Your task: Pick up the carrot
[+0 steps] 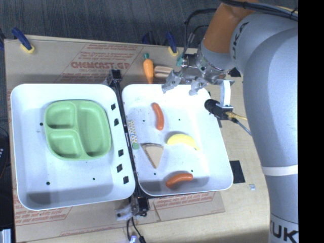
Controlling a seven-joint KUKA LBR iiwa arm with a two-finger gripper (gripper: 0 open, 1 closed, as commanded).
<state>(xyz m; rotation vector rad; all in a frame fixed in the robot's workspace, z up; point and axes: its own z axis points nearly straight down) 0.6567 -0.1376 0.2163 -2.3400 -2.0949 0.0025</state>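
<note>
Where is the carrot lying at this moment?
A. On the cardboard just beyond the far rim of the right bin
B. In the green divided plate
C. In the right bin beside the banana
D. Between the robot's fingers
A. The carrot lies on the cardboard beyond the far rim of the right bin, left of the gripper, which holds nothing.

Carrot (148,69): a small orange toy with a green top, lying outside the bins on the brown board just beyond the far rim of the right bin (218,151). Its green end points away from the bins. It touches nothing but the board.
</note>
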